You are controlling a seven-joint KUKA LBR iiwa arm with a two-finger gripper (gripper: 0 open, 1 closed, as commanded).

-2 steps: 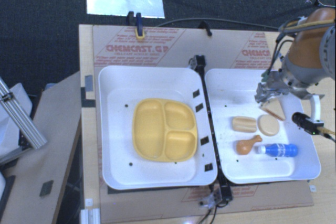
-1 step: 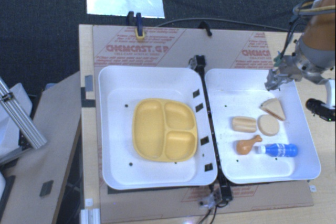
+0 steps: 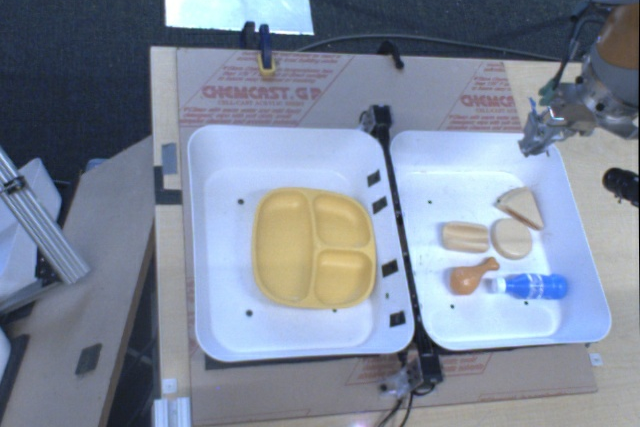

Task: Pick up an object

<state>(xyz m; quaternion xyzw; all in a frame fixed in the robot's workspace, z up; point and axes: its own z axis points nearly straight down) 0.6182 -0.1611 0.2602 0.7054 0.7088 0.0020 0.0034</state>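
The claw (image 3: 533, 141) hangs above the right bin's (image 3: 585, 330) far rim, its grip impossible to tell, the sandwich wedge (image 3: 521, 207) just below it likeliest to be picked.

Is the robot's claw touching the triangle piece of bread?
Apart. In the camera view the gripper hangs near the right bin's far edge, with bare white bin floor between it and the triangle sandwich piece.
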